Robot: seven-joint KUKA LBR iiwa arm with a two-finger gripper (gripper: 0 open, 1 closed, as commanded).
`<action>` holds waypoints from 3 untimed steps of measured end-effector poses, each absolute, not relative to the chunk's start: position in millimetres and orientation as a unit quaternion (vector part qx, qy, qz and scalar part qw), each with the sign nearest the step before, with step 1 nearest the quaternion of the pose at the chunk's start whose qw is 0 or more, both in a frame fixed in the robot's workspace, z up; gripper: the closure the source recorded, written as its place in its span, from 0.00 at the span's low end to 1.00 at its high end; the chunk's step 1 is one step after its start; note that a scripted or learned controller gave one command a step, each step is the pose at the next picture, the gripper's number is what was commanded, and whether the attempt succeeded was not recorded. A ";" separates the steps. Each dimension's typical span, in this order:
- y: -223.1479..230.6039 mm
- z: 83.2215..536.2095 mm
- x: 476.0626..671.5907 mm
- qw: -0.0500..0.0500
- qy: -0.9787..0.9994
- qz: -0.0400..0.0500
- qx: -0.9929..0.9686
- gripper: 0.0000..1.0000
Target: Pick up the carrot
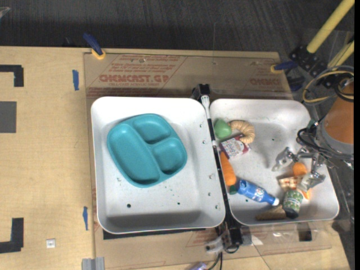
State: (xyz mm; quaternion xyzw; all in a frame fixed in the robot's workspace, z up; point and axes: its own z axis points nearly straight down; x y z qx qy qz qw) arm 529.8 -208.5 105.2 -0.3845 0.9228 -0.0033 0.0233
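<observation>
An orange carrot lies along the left wall of the right white bin, beside a blue bottle. The gripper hovers well apart, near the bin's right side, fingers spread open around a small orange object.

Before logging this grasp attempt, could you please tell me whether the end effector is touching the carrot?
Apart. The camera view shows the end effector over the right bin's right side, with bare bin floor between it and the carrot by the divider.
</observation>
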 end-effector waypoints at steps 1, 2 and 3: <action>-199.4 103.0 509.7 0.019 0.941 -0.013 -0.338 0.00; -194.2 103.4 506.1 0.016 0.941 -0.006 -0.337 1.00; -192.3 114.0 509.3 0.020 0.941 -0.007 -0.338 1.00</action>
